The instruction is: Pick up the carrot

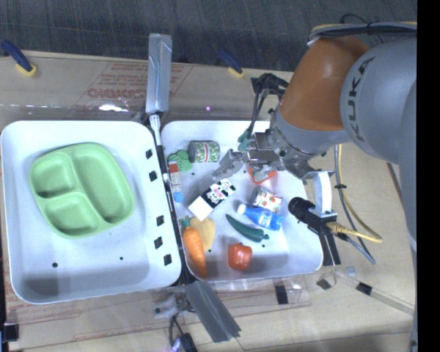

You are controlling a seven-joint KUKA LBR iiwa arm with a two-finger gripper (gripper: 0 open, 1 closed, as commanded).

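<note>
Carrot (193,250) lies at the right bin's (302,251) front-left corner — gripper (243,158) hovers well behind it, fingers' state unclear.

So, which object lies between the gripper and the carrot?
In the camera view, a black-and-white block lies between the gripper and the carrot.

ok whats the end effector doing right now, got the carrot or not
End effector: over the right bin, open or closed cannot be told. No carrot in it; the carrot lies at the bin's front left.
</note>
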